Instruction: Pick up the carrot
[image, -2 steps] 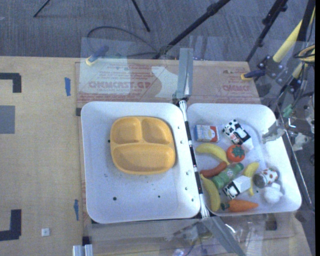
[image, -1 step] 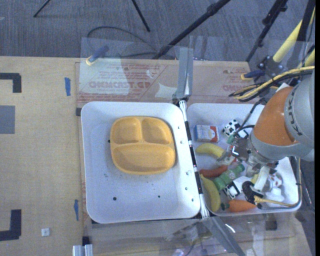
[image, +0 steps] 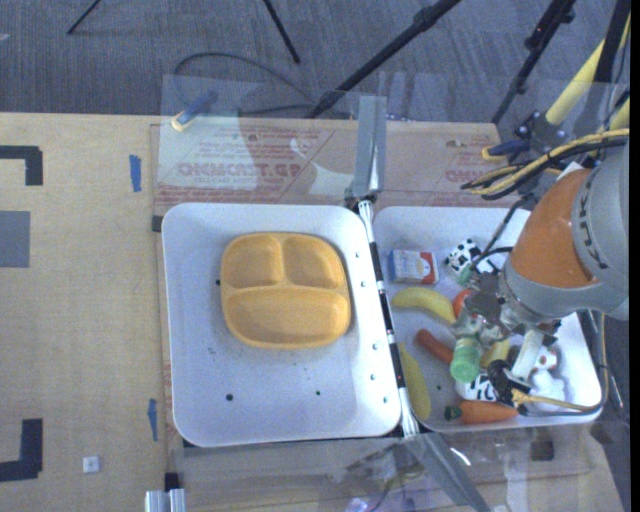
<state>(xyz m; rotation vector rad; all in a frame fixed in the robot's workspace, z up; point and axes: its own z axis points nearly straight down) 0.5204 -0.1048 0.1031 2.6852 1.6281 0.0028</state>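
The carrot (image: 487, 411), orange and slim, lies along the front wall of the right bin (image: 590, 345). My gripper (image: 492, 326) hangs low over the middle of that bin, under the orange wrist band (image: 548, 245), and sits a little above and behind the carrot, apart from it. A green bottle-like object (image: 465, 358) stands just below and to the left of the gripper. The wrist and cables hide how the gripper's tips stand.
The right bin is crowded: a banana (image: 423, 303), a red-orange piece (image: 433, 346), a small box (image: 411, 265), a black-and-white die (image: 461, 256), a long yellow piece (image: 415, 385) and a white toy (image: 545, 376). A yellow divided plate (image: 285, 290) rests in the left bin (image: 200, 400).
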